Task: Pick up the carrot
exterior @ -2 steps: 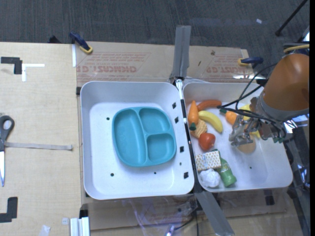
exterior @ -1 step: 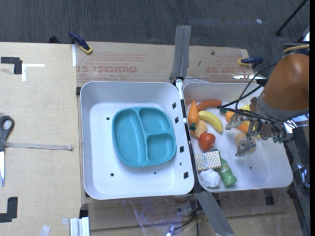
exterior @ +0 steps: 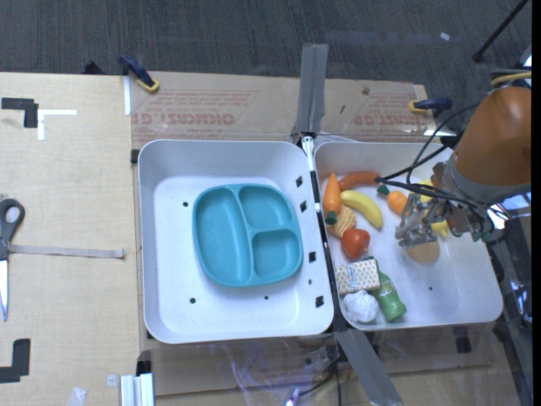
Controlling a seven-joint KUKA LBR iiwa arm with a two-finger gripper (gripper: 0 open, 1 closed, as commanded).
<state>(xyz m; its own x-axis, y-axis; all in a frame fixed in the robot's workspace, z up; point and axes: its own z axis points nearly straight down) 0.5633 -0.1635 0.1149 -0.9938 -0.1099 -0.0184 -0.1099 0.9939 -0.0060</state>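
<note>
The carrot (exterior: 331,194) is a short orange cone lying at the left side of the right bin (exterior: 461,299), close to the divider. My gripper (exterior: 413,230) hangs over the middle of that bin, well to the right of the carrot and apart from it. Just below the gripper lies a tan rounded object (exterior: 423,251). Between the gripper and the carrot lies a yellow banana (exterior: 362,207).
Around the carrot are a long red-orange piece (exterior: 360,178), a waffle-like piece (exterior: 342,221), a red fruit (exterior: 355,242) and a small orange item (exterior: 396,200). A patterned box (exterior: 357,275), a white ball (exterior: 362,307) and a green bottle (exterior: 390,299) lie in front. The left bin holds a blue divided plate (exterior: 248,233).
</note>
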